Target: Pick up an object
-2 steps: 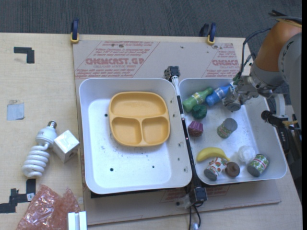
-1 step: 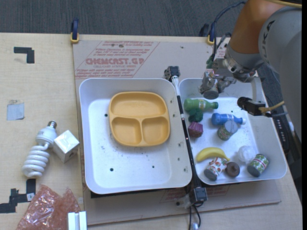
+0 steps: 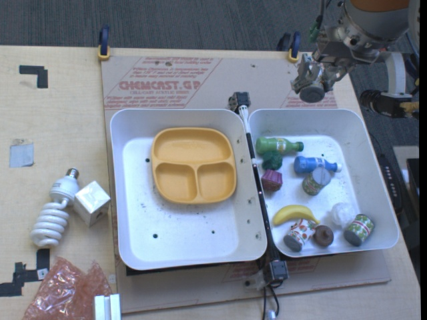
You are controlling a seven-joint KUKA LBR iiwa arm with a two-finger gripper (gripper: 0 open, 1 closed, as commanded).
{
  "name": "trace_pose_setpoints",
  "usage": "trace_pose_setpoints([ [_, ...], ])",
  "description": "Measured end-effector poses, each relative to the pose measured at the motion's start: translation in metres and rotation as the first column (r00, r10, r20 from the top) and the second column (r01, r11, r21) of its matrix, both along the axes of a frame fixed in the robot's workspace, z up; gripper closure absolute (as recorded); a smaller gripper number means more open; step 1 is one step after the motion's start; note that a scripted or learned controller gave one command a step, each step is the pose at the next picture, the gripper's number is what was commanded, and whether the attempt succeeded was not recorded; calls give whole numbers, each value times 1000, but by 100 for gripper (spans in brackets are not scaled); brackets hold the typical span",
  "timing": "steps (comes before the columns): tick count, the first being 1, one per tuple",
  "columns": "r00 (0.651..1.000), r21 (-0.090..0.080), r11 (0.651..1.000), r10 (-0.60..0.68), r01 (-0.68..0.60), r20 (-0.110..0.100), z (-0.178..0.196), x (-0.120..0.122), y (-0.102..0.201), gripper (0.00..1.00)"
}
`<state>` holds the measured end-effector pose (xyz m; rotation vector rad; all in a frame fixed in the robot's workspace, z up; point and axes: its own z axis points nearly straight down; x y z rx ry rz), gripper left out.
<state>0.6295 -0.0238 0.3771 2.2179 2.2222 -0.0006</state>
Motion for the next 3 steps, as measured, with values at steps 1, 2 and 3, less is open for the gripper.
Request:
trace_pose_setpoints([
  [1,1000,0,1000,0,0,-1,-84,5,31,100],
  [2,1000,0,1000,0,0,-2,-92,6,102,100],
  [3,1000,0,1000,0,0,-1,-82,29,101,100],
])
